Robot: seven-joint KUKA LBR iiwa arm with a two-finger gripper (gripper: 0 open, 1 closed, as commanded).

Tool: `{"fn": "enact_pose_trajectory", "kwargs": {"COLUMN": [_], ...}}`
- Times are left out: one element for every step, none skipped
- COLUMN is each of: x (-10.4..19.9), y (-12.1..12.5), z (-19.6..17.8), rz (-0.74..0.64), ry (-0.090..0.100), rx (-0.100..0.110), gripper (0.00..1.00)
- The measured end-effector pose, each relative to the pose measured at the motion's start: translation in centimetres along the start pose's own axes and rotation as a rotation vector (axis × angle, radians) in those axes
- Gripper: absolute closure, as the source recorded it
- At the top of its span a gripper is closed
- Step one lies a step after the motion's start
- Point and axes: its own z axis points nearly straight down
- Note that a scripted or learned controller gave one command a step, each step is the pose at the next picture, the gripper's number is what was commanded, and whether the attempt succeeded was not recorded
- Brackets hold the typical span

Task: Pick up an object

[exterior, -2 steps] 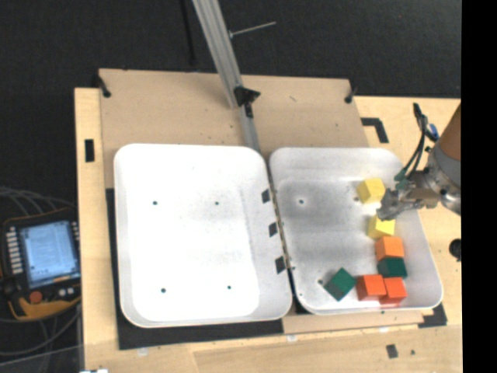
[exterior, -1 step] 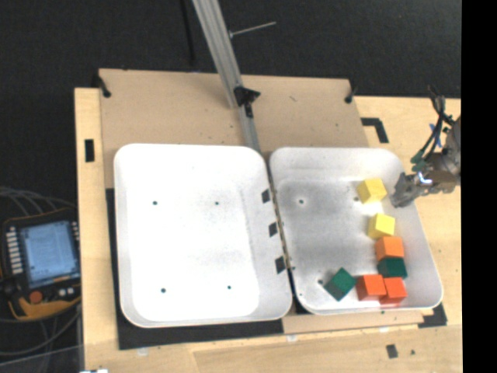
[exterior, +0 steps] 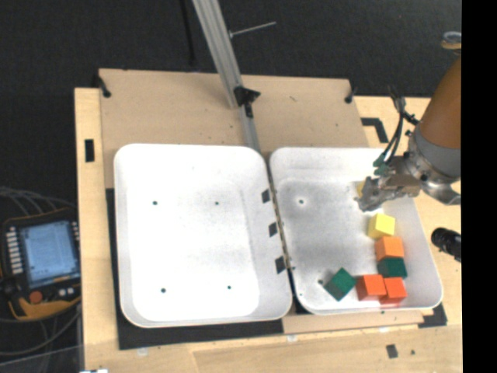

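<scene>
In the right bin (exterior: 311, 231) several blocks lie along the right side. A yellow block (exterior: 381, 225) is uppermost, with an orange block (exterior: 390, 247) and a dark green block (exterior: 393, 266) below it. Two orange-red blocks (exterior: 380, 287) sit near the front edge, and a green block (exterior: 339, 284) lies to their left. My gripper (exterior: 371, 198) hangs just above and slightly left of the yellow block, over the bin's right half. Nothing shows between its fingers.
The left bin (exterior: 194, 231) sits beside the right one. A slanted metal pole (exterior: 225, 53) rises from the bench behind the bins. A handheld control pendant (exterior: 43, 259) lies at the far left, off the bench.
</scene>
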Motion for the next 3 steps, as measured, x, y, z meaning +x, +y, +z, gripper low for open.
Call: {"fn": "enact_pose_trajectory", "kwargs": {"x": [5.0, 10.4, 15.9], "y": [0.1, 0.9, 1.0], "z": [1.8, 3.2, 4.6], "rz": [0.001, 0.001, 0.001], "ry": [0.000, 0.001, 0.001], "rx": [0.002, 0.004, 0.006], "gripper": [1.00, 1.00, 1.00]}}
